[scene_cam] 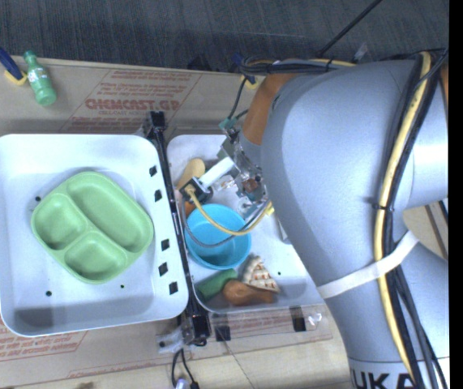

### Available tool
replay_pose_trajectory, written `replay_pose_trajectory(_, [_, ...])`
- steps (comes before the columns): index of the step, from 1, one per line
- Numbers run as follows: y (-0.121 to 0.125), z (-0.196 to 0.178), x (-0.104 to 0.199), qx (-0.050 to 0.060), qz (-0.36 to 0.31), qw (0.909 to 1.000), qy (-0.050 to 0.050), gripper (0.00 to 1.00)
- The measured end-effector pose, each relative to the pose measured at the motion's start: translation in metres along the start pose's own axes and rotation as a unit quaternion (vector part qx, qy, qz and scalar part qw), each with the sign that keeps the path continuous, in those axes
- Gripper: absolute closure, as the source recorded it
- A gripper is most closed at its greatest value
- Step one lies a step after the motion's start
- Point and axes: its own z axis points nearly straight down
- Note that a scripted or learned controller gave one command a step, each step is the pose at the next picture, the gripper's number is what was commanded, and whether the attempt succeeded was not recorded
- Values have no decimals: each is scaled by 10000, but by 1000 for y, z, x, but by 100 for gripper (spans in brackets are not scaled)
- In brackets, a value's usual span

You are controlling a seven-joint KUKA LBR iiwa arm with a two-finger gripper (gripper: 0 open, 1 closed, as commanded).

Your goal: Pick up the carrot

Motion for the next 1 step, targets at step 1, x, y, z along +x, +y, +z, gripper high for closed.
replay_pose_trajectory(1, [-2, -9, 0, 51, -41, 10000, -21, 100])
